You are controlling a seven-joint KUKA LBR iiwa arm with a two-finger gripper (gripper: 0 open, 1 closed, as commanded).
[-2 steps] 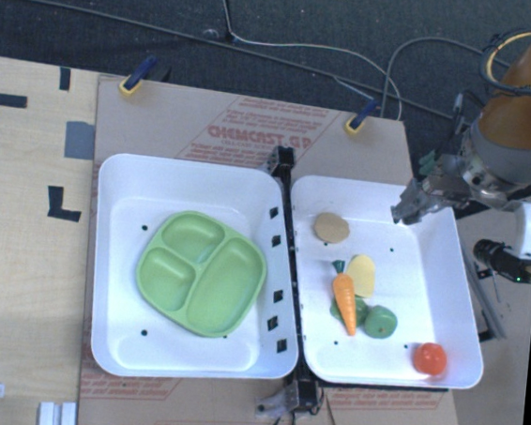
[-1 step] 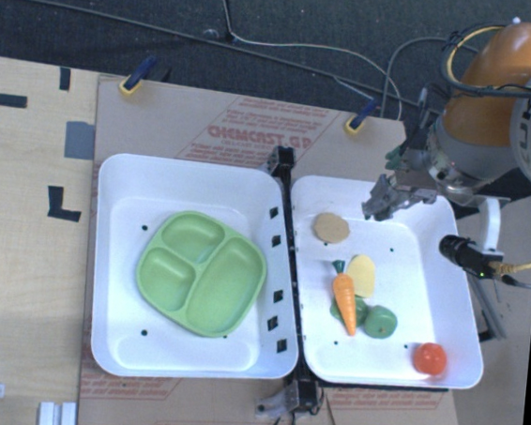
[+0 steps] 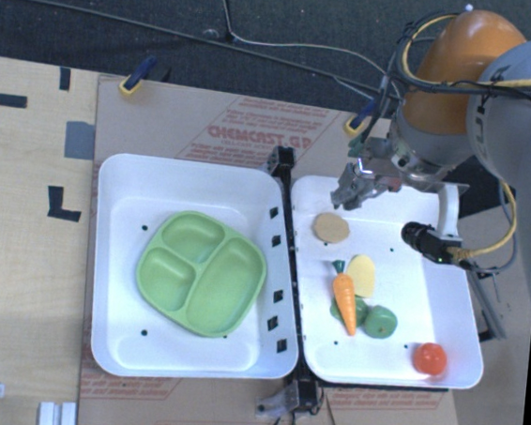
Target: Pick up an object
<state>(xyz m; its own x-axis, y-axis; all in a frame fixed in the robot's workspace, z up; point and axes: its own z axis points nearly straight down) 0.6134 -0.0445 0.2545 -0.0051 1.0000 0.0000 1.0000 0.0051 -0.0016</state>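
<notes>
The right bin (image 3: 448, 273) holds several toy foods: a tan round cookie (image 3: 331, 228), a pale yellow piece (image 3: 362, 274), an orange carrot (image 3: 345, 302), a green piece (image 3: 380, 321) and a red tomato (image 3: 430, 358). My gripper (image 3: 350, 193) hangs over the bin's far left corner, just above and behind the cookie, with nothing visible between its fingers. In the left bin (image 3: 126, 192) lies a green divided plate (image 3: 203, 272).
A black divider (image 3: 284, 246) runs between the two bins. A black cable fitting (image 3: 426, 240) on the arm hangs over the right bin's far side. Cardboard (image 3: 246, 129) lies under both bins, with a wooden bench to the left.
</notes>
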